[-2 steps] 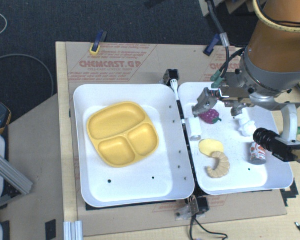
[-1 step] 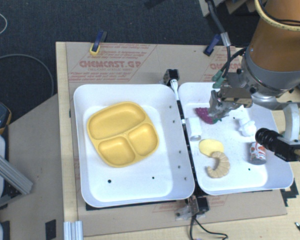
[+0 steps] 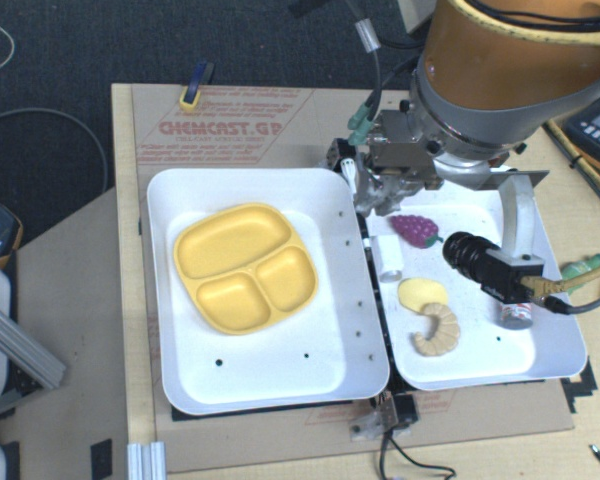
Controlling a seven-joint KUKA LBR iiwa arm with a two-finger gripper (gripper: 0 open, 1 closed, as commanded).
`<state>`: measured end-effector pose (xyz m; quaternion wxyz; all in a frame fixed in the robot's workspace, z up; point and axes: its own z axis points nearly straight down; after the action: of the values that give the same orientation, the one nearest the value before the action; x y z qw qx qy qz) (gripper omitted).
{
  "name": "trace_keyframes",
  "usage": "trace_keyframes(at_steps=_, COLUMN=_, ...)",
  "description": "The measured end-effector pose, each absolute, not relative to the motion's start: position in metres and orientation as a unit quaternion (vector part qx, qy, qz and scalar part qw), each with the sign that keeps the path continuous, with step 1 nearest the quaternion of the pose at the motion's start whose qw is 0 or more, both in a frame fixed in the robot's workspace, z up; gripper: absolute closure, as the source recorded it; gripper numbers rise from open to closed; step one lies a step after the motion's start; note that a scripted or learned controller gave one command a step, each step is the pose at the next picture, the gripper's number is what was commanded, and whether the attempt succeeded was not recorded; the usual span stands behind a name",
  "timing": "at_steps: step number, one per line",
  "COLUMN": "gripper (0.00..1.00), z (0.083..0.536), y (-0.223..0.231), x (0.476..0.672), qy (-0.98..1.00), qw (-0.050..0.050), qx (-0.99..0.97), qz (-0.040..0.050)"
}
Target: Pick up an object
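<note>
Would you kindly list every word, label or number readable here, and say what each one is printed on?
"CHEMCAST GP": large red letters on the brown board behind the left bin.
Smaller red lines above and below it: too blurred to read.
Nothing else legible.

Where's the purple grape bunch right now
In the camera view, the purple grape bunch lies in the right bin, near its upper left, just below the pincer and above the yellow piece.
</note>
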<state>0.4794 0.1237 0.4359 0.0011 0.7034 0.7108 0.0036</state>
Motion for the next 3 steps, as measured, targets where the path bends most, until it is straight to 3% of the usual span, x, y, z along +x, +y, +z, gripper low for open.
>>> trace_keyframes(at_steps=1, gripper=1.0, z=0.402, y=0.196, x=0.478, qy=0.71, qw=-0.002, qx=0.704, qz=-0.0022)
trace_keyframes(at_steps=2, gripper=1.0, z=0.35, y=0.226, x=0.478, qy=0.708, qw=-0.002, qx=0.706, qz=-0.0035)
trace_keyframes(at_steps=3, gripper=1.0, z=0.323, y=0.183, x=0.479, qy=0.706, qw=-0.001, qx=0.709, qz=-0.0029)
